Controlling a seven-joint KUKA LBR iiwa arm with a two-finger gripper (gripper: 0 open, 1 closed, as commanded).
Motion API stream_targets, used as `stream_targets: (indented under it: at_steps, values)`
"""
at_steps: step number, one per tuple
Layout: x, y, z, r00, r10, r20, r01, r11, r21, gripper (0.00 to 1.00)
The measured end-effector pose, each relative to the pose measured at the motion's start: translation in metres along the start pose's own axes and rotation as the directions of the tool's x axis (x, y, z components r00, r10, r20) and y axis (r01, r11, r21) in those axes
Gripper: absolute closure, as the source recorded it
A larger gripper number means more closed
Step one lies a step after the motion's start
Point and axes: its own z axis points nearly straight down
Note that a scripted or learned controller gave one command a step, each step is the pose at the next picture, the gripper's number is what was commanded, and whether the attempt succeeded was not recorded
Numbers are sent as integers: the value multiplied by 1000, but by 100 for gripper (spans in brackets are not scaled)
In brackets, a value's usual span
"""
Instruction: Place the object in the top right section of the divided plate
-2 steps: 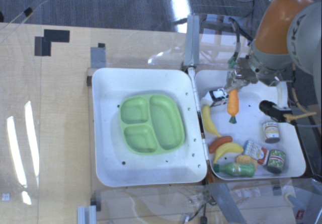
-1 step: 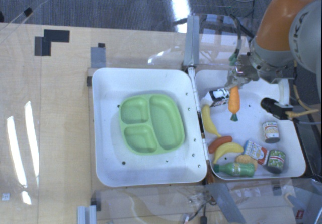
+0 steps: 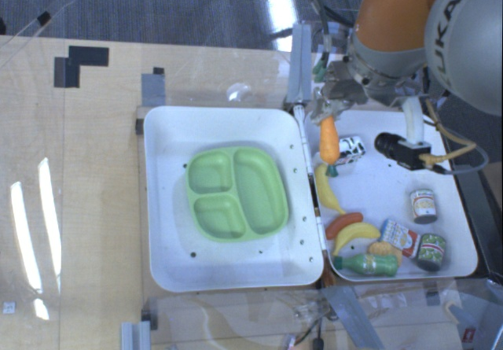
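The green divided plate point(image 3: 236, 193) lies in the middle of the left bin point(image 3: 165, 262), its three sections bare. As the camera sees it, a long section runs down the plate's 3 o'clock side and two smaller ones sit at 10 and 7 o'clock; the top right section is the upper end of that long side, though the plate is turned a little, so I judge this loosely.

Just past the wall between the bins, at the 10 o'clock corner of the right bin point(image 3: 464, 262), an orange carrot point(image 3: 329, 141) hangs upright below the gripper point(image 3: 328, 108). Its upper end appears pinched between the fingers, so the gripper looks closed on the carrot, which seems lifted clear of the bin floor, though that is hard to be sure of from this slant.

The carrot reads as a toy: light, stiff, smooth-skinned and tapered, so likely to slip or swing if held only at the tip. A hold across the thicker part would be steadier. It looks unlikely to break if dropped.

At 6 o'clock from the carrot lie a banana point(image 3: 326, 191), a red sausage point(image 3: 343, 223) and a green bottle point(image 3: 368, 264); toward 3 o'clock stands a small can point(image 3: 423, 205).
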Motion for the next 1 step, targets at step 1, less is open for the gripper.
stream_targets:
  at_steps: [1]
  values:
    - [72, -36, 76, 998, -61, 0, 61, 998, 6, 100]
